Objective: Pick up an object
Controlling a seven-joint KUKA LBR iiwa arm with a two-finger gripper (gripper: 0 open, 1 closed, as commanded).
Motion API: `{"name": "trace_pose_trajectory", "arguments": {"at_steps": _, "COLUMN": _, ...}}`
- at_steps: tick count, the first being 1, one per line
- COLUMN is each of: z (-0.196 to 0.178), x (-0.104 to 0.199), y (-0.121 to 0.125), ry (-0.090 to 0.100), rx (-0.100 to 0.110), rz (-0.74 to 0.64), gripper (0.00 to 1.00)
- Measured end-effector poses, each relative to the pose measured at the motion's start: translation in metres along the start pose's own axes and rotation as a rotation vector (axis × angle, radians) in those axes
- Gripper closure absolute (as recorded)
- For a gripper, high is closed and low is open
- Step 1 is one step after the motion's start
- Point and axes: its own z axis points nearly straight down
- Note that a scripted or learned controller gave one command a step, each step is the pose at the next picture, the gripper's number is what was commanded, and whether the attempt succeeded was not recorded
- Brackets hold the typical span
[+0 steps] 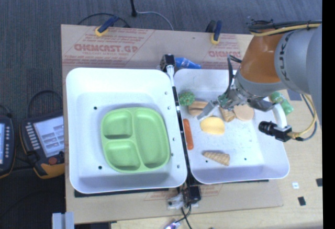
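Observation:
My gripper [209, 111] hangs low in the right bin [261, 168], reaching left from the orange-banded wrist. Its tip is just above a yellow lemon-like piece [212, 126] and beside a tan bread piece [196, 108]. A green broccoli [186, 99] lies to the left of the tip. Two more tan pieces, one wedge-shaped [227, 115] and one round [244, 113], sit under the wrist. An orange carrot [188, 134] rests along the bin's left wall, and a waffle cone [216, 157] lies near the front. I see nothing lifted off the bin floor.
The left bin [84, 118] holds a green divided plate [135, 138]. A green-and-white item [278, 101] lies at the right bin's far right, partly behind the arm. A blue object [187, 63] sits behind the bins. Cables and a black fitting [273, 129] trail off the wrist.

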Motion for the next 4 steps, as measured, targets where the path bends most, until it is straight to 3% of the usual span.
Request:
{"name": "trace_pose_trajectory", "arguments": {"at_steps": 1, "z": 0.031, "x": -0.035, "y": 0.033, "ry": -0.004, "rx": -0.002, "rz": -0.473, "gripper": 0.00}}
{"name": "trace_pose_trajectory", "arguments": {"at_steps": 2, "z": 0.031, "x": -0.004, "y": 0.060, "ry": -0.006, "rx": -0.005, "rz": -0.376, "gripper": 0.00}}
{"name": "trace_pose_trajectory", "arguments": {"at_steps": 3, "z": 0.031, "x": -0.002, "y": 0.042, "ry": -0.005, "rx": -0.008, "rz": -0.004, "gripper": 0.00}}
{"name": "trace_pose_trajectory", "arguments": {"at_steps": 4, "z": 0.020, "x": -0.004, "y": 0.043, "ry": -0.009, "rx": -0.011, "rz": -0.002, "gripper": 1.00}}
